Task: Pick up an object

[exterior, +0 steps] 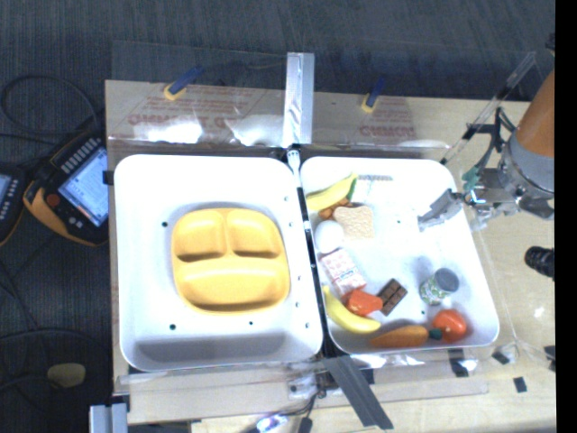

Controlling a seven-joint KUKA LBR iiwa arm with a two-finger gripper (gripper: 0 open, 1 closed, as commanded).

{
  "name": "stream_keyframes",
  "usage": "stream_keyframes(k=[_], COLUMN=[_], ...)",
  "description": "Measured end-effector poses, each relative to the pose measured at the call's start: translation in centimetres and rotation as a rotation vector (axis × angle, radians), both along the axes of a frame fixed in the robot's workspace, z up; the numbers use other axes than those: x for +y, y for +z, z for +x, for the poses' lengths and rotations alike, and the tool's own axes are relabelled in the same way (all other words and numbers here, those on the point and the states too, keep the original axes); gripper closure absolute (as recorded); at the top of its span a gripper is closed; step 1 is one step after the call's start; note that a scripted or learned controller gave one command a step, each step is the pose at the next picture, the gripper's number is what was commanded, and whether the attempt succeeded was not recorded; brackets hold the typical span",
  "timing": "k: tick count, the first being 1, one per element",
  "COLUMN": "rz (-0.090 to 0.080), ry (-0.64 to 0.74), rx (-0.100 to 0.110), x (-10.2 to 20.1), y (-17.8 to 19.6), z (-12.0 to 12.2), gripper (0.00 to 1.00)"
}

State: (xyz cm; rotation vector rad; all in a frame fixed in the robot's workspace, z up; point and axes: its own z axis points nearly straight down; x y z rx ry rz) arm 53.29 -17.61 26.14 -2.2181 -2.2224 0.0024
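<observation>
Hand fingertips blurred above right bin.

floor: dark grey carpet, 12 o'clock and 9 o'clock | worktop: pale wood, centre | handheld controller with cables on floor, 9 o'clock | light: even

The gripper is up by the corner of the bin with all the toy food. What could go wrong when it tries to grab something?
1. The gripper sits over the right bin's far edge, so it might bump the wall going down.
2. The banana, red piece and brown block lie touching, so it could pinch two or knock one aside.
3. The tomato is tucked in the corner, hard to get around.
</observation>
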Motion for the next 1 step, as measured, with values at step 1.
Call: stream_keyframes(k=[1], rz=[0.001], ry=[0.089], rx=[0.001], x=[3.06], y=[-11.61], z=[2.72], gripper=[0.00])
